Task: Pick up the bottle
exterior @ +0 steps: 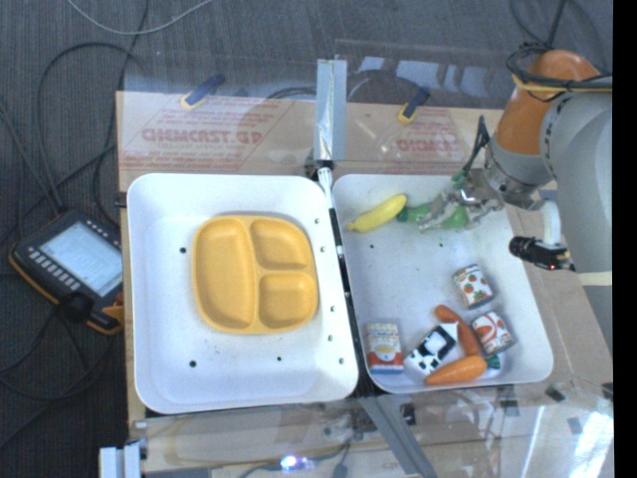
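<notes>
The bottle [422, 210] is green and lies on its side at the far end of the right bin [398, 287], just right of a yellow banana [376, 213]. My gripper [450, 210] comes down from the right and sits right over the bottle's right half, hiding part of it. Green shows on both sides of the gripper's metal tips. The bottle still looks level with the bin floor.
A yellow divided plate [257, 272] lies in the left bin [159, 366]. The right bin's near corner holds two small cans [474, 285] [492, 332], a carton [383, 347], a black-and-white toy [430, 352] and a carrot [456, 369]. A control pendant [70, 262] lies off the bench at left.
</notes>
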`<state>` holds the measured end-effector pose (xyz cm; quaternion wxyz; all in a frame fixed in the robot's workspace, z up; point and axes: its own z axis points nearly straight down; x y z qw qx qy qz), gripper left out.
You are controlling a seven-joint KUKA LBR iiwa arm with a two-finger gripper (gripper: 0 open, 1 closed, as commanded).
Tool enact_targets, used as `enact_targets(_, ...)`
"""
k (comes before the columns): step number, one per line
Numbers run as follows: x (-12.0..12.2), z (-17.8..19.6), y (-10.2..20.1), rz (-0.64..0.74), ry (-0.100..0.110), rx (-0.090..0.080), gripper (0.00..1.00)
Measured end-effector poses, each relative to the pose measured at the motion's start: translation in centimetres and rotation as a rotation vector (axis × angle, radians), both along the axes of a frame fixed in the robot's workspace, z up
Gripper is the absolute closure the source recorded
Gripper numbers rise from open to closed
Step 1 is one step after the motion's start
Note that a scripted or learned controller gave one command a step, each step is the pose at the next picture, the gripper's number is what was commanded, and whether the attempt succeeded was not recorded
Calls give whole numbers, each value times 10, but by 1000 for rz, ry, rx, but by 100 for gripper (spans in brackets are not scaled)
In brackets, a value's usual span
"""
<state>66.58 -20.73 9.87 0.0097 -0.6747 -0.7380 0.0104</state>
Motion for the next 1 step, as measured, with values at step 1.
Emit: enact_targets(1,3,104,41,-72,-29,-2,100)
